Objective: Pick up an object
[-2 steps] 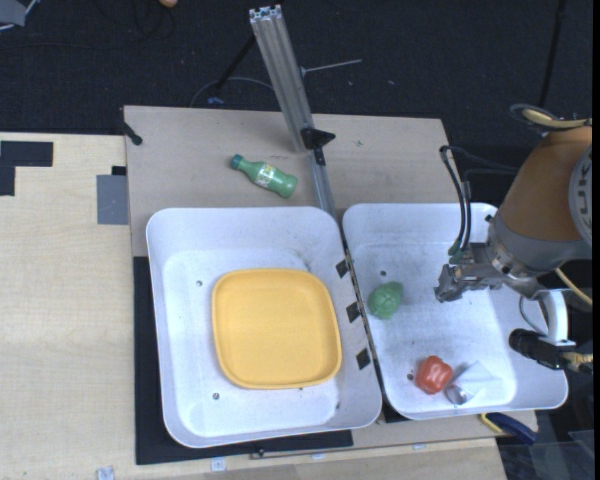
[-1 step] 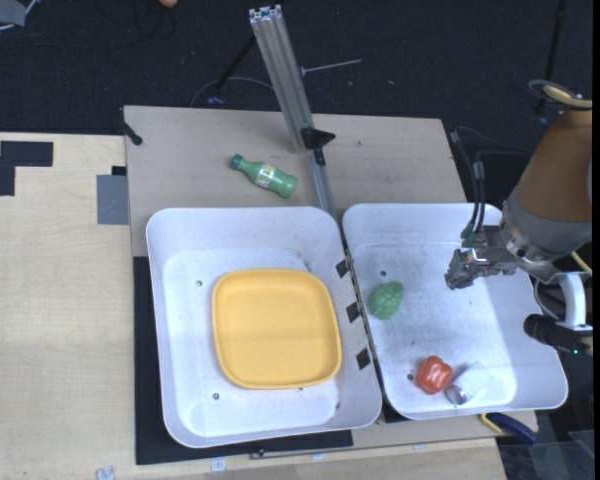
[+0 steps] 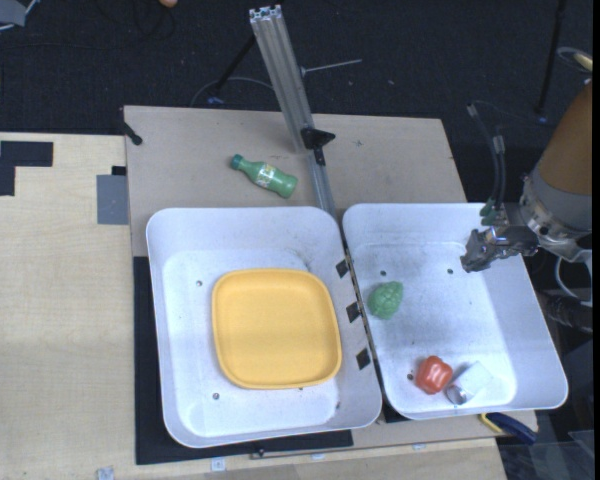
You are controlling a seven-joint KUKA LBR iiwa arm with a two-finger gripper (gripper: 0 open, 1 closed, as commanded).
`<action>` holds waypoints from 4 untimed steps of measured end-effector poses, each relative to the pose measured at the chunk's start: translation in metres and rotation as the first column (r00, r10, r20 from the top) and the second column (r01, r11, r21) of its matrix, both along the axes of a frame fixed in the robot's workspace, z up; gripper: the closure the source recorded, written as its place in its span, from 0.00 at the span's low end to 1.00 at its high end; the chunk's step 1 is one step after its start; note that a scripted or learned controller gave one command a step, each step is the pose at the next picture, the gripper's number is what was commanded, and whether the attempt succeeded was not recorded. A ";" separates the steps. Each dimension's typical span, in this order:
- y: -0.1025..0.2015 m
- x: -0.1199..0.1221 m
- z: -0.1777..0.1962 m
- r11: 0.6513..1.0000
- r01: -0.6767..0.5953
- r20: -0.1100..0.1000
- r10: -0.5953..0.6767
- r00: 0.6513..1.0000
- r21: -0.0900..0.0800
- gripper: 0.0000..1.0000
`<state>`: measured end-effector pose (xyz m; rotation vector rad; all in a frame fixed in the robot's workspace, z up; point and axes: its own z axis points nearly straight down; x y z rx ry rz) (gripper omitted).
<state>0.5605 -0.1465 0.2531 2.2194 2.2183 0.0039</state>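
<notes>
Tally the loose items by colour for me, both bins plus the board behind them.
Green: 2, the green bottle lying on the board behind the bins and the green lump in the right bin
Yellow: 1, the yellow plate in the left bin
Red: 1, the red object in the right bin
White/clear: 1, a pale object beside the red one, too blurred to identify
Total: 5

Grey arm (image 3: 555,203) with orange band, thin cables, dark metal gripper (image 3: 477,252).
</notes>
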 end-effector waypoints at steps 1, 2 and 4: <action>0.043 0.000 -0.009 1.000 -0.003 -0.005 0.003 1.000 0.002 1.00; 0.092 -0.014 -0.006 1.000 -0.003 -0.004 0.003 1.000 0.002 1.00; 0.197 -0.026 -0.013 1.000 -0.003 -0.005 0.003 1.000 0.002 1.00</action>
